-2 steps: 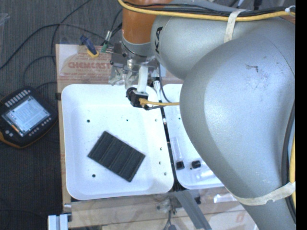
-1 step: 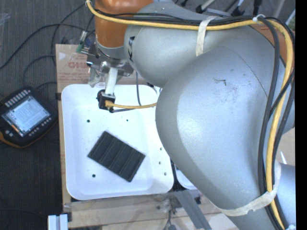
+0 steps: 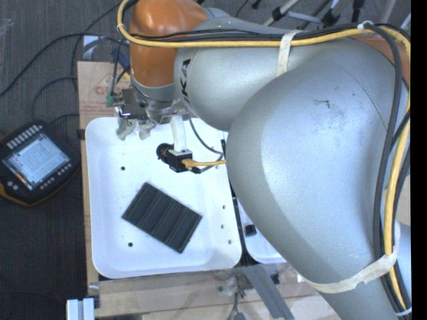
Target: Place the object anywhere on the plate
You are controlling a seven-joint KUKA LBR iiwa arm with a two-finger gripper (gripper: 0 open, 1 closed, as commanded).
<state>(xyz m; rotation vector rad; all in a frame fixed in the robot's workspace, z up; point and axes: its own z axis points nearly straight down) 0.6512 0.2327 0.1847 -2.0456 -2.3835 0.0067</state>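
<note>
Hand (image 3: 133, 131) at eleven o'clock inside the nine-o'clock bin (image 3: 100, 259), fingers (image 3: 123, 131) spread apart, gripping nothing; cannot tell whether tips touch the white floor. Pointing straight down below the orange band (image 3: 157, 32), grey arm (image 3: 300, 145) reaching in from three o'clock across the second bin (image 3: 261, 249). Black ribbed slab (image 3: 161, 217) flat at six o'clock of the hand, well apart, skewed to the bin walls.

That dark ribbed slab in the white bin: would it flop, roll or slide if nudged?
The dark ribbed slab lies flat with straight edges, so it is probably stiff and unlikely to roll. On the smooth floor of the white bin it would likely slide. Its ribs may offer some grip.
</note>
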